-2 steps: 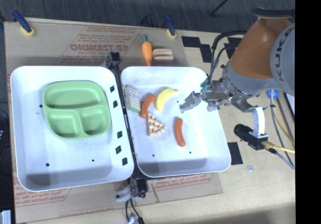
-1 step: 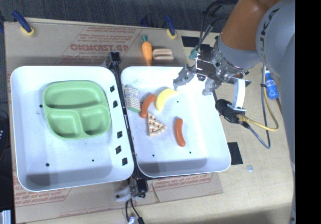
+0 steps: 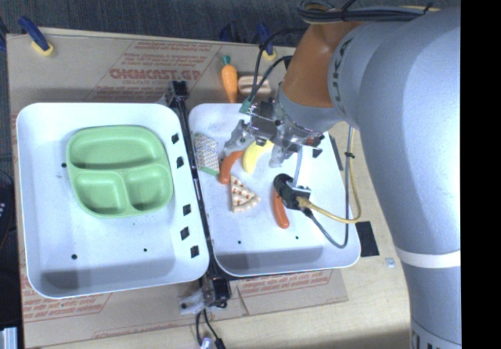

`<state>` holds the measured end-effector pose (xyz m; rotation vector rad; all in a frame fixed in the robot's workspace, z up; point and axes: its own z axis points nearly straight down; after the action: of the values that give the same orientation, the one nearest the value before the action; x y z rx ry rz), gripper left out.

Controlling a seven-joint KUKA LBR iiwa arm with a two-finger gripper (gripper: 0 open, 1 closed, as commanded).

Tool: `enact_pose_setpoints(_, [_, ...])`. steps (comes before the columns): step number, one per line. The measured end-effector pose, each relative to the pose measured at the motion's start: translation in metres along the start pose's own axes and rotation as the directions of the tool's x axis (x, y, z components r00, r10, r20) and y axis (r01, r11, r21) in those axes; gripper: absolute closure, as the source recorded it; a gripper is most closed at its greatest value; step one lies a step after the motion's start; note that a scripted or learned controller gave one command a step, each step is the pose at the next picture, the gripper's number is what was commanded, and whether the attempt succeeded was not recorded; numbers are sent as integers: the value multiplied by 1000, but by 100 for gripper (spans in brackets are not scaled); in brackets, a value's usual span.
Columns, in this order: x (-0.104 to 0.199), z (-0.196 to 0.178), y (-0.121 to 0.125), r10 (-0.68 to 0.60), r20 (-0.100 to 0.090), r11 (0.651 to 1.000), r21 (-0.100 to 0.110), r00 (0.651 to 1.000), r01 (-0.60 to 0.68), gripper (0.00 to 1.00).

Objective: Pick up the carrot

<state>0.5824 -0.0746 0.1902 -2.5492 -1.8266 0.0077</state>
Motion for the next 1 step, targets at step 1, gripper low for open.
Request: enact_pose_setpoints(1, [-61,99,44,-31,1,1000,-1,1000,31,0])
